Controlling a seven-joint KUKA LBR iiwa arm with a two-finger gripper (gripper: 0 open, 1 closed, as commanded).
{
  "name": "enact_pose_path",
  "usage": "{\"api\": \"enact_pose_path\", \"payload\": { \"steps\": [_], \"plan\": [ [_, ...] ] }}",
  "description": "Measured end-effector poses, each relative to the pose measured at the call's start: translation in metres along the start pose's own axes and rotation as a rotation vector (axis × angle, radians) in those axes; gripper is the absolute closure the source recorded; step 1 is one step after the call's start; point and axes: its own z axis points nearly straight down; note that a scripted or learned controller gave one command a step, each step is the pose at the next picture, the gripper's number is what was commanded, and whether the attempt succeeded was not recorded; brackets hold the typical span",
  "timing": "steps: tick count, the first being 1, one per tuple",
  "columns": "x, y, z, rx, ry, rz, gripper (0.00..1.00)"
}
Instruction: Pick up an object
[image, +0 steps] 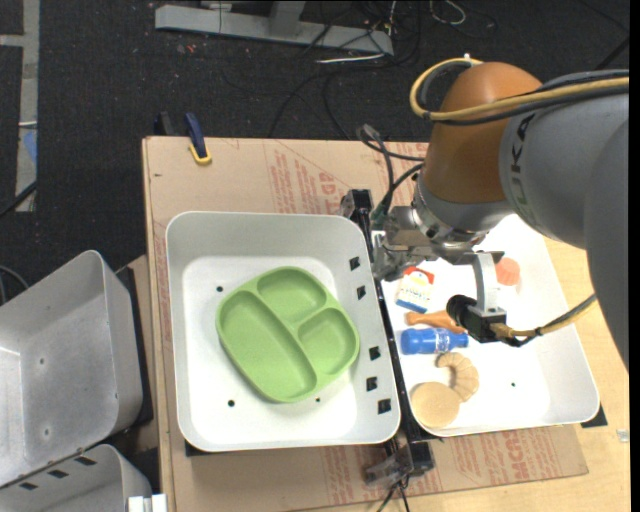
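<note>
Gripper (402, 258) sits low over the top left corner of the right bin (560, 385), close to the wall next to the left bin (190, 300). Arm (480, 130) comes in from the right. Can't tell if the gripper is spread, pressed together or pinching anything; the wrist hides it.

Pickable things all lie in the right bin, left half. A white packet (413, 293) with blue and orange print is just below the gripper; contact unclear. Below that is an orange stick (432, 320), then a blue bottle (428, 342) on its side, then a tan curved piece (462, 372) touching a tan round disc (436, 404). A pink piece (509, 270) lies apart, further right.

The left bin holds a green divided plate (285, 335), lying flat near the middle.
</note>
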Motion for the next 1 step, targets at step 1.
{"api": "enact_pose_path", "payload": {
  "steps": [1],
  "plan": [
    [0.0432,-0.0046,0.0014,0.0,-0.001,0.002,1.0]
  ]
}}
